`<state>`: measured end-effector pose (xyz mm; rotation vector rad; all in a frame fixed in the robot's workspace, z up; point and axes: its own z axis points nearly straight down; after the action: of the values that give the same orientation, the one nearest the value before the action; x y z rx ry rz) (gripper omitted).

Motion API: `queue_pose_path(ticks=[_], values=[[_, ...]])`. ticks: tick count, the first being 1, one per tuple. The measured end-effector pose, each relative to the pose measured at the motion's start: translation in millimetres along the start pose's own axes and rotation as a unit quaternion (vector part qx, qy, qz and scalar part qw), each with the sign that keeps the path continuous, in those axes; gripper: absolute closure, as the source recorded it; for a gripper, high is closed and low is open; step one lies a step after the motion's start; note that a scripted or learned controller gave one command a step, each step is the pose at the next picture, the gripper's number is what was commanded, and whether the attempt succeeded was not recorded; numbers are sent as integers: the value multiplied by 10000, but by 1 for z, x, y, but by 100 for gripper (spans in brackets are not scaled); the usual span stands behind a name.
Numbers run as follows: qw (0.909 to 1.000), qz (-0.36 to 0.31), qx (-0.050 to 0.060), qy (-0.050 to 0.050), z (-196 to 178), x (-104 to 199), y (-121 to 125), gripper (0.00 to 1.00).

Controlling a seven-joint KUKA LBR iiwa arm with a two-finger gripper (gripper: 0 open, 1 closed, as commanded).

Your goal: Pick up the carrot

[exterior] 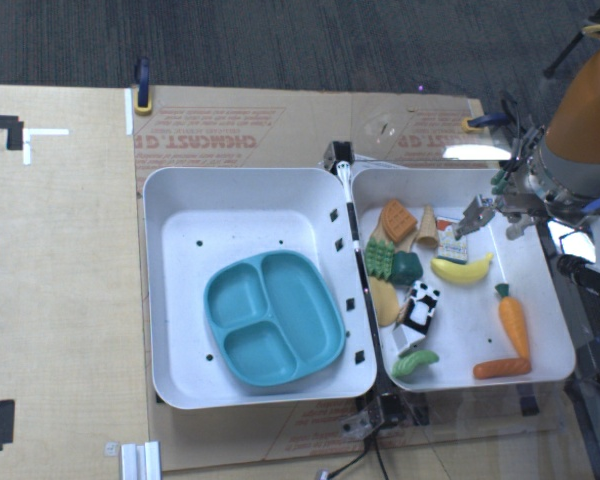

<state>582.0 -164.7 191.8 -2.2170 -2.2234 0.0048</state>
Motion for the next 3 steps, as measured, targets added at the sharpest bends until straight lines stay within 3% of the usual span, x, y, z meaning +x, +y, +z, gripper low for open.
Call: queue_pose_path(ticks=[1, 2, 3], values=[[9977, -675, -4, -1, 19, -52, -11, 0], [9664, -2570, -22, -1, 92, -57, -70, 0], [9672, -2539, -48, -12, 82, -57, -68, 100]])
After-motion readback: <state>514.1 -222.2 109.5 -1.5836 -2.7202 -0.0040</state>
